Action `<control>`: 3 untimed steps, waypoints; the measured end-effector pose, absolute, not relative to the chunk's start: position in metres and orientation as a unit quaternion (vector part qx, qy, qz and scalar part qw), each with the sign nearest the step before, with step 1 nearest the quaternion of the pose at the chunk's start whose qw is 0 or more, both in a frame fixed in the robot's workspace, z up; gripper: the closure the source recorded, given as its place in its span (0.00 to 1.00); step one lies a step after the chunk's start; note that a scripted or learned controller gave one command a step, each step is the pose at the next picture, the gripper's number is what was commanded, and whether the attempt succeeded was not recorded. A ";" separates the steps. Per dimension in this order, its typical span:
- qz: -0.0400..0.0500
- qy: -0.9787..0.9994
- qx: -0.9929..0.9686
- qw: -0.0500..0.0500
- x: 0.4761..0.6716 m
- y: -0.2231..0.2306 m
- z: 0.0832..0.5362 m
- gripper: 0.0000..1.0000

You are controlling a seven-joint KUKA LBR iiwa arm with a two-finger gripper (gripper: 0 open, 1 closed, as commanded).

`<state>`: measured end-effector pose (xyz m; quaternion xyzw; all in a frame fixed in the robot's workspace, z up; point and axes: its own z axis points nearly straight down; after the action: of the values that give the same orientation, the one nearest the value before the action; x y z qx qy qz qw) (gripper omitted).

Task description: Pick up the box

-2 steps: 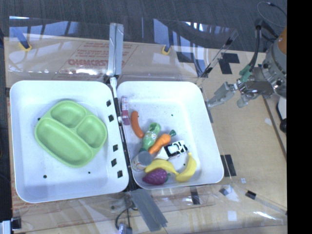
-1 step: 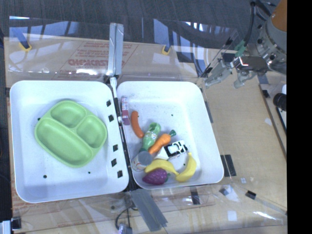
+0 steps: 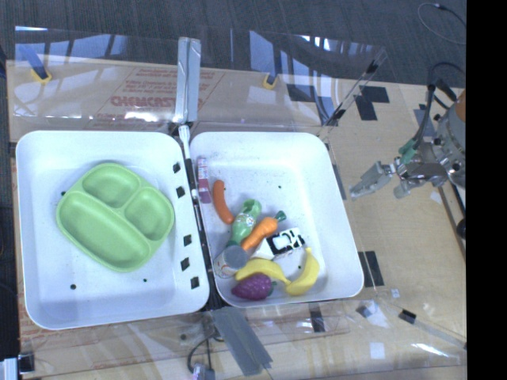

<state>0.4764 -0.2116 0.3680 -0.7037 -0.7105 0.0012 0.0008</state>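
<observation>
The box (image 3: 285, 242) — small, black and white — lies in the near part of the right bin (image 3: 317, 153), wedged among toy food: a carrot (image 3: 261, 232) touches its left side, a banana (image 3: 295, 275) curls just in front of it, and a green piece (image 3: 245, 219) sits further left. The gripper (image 3: 372, 182) hangs outside the bin, over the worktop (image 3: 396, 236) to the right, its grey jaws pointing left; at this angle I cannot tell whether they stand parted or closed.

The step in hand is the approach. It looks best to come in over the bin's right wall, descend straight onto the box, and turn the jaws so they close across its free sides — not along the line where carrot and banana crowd in. A shallow, centred bite should avoid dragging the neighbours up with it.
</observation>
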 end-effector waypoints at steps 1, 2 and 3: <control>0.000 -0.684 -0.730 -0.001 0.480 -0.211 0.443 0.00; 0.001 -0.687 -0.727 -0.001 0.481 -0.210 0.453 1.00; 0.001 -0.705 -0.710 0.001 0.483 -0.188 0.442 1.00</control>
<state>0.4830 -0.1882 0.4420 -0.7095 -0.7047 0.0009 0.0011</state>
